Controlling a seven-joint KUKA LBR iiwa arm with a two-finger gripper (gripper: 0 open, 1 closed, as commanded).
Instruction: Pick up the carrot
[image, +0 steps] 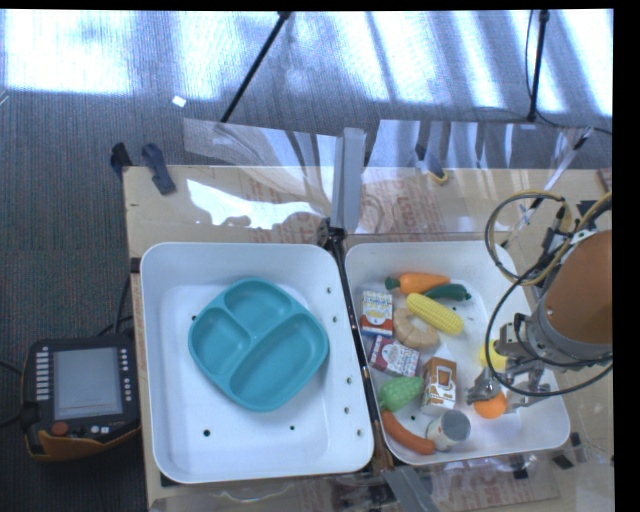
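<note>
The carrot (420, 282) is orange with a green leafy end on its left. It lies at the far side of the right bin (530, 440), just above a yellow corn cob (434, 313). My gripper (497, 385) hangs low at the bin's right side, well to the right of the carrot and nearer the front. It sits right above a small orange fruit (490, 406), with a yellow piece (491, 357) just behind it. The arm's orange band (590, 290) covers the bin's right edge.
The right bin also holds a green vegetable (452, 292), a bagel (415, 330), small boxes (377, 311), a green leafy piece (400, 392), a carton (438, 383), a can (451, 428) and a reddish sausage (407, 432). A teal divided plate (258, 342) lies in the left bin (170, 440).
</note>
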